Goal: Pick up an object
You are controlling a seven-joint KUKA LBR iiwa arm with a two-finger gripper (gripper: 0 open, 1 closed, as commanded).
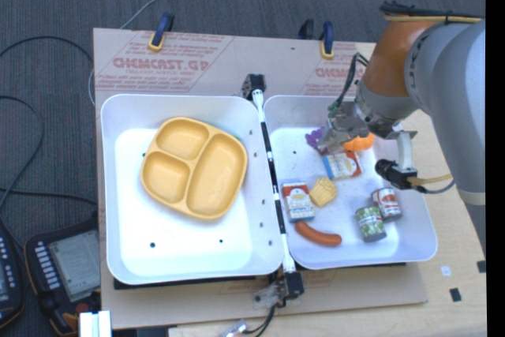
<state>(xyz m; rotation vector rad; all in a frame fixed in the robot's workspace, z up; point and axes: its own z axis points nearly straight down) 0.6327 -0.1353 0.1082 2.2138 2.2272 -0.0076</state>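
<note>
The arm reaches in from the right and lowers its hand into the far part of the right bin, over a tight cluster: a purple toy, an orange piece and a blue-and-white packet. Whether the hand is open or gripping anything I cannot tell; its tip is lost against the clutter. Nearer lie a red carton, a cracker, a sausage and two cans. The left bin holds a yellow divided plate, well apart from the hand.

Yellow divided plate, red sausage, white bins.
</note>
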